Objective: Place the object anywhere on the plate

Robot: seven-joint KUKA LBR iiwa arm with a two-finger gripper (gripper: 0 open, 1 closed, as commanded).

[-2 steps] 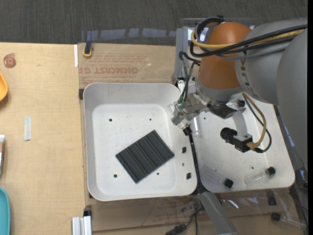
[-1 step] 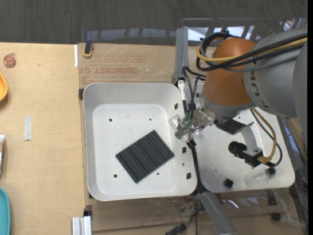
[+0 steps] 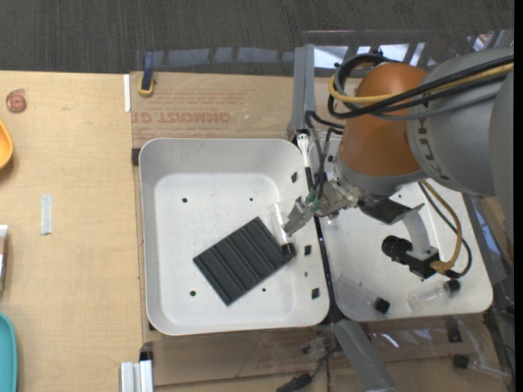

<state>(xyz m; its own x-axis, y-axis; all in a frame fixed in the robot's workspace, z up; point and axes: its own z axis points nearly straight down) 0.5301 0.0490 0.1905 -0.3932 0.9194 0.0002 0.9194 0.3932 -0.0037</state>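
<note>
A pale wooden desk carried 2 shallow white bins side by side, backed by dark grey carpet and brown cardboard. In the left white bin lay a flat, dark grey ribbed rectangular plate, tilted diagonally. The grey arm with its orange band covered much of the right white bin. The gripper hung at the plate's upper right corner; its fingers were too small and blurred to tell apart from together. The object could not be made out. Bare bin floor lay left of the plate.
</note>
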